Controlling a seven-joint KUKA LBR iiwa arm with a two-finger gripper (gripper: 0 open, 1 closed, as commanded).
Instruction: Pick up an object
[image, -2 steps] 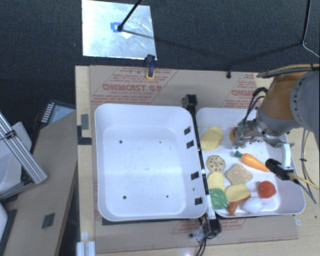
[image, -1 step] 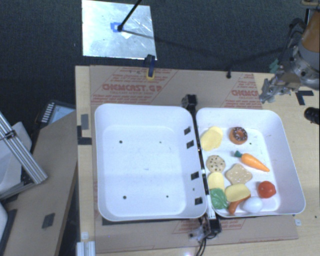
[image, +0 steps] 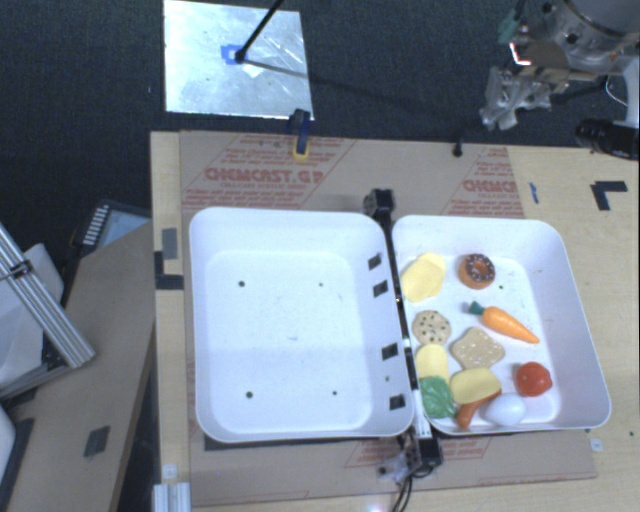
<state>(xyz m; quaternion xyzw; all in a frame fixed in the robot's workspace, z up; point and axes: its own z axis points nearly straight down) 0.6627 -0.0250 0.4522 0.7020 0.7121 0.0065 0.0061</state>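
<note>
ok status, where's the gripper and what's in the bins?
Gripper up at top right, beyond the bins, nothing between its fingers. Toy food untouched in right bin: carrot, donut, tomato, egg. Nothing above them.

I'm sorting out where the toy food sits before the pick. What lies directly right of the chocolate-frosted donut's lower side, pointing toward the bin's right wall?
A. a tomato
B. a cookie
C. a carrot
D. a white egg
C: the carrot lies just below and right of the donut in the right bin, its orange tip pointing toward that bin's right wall.
</note>
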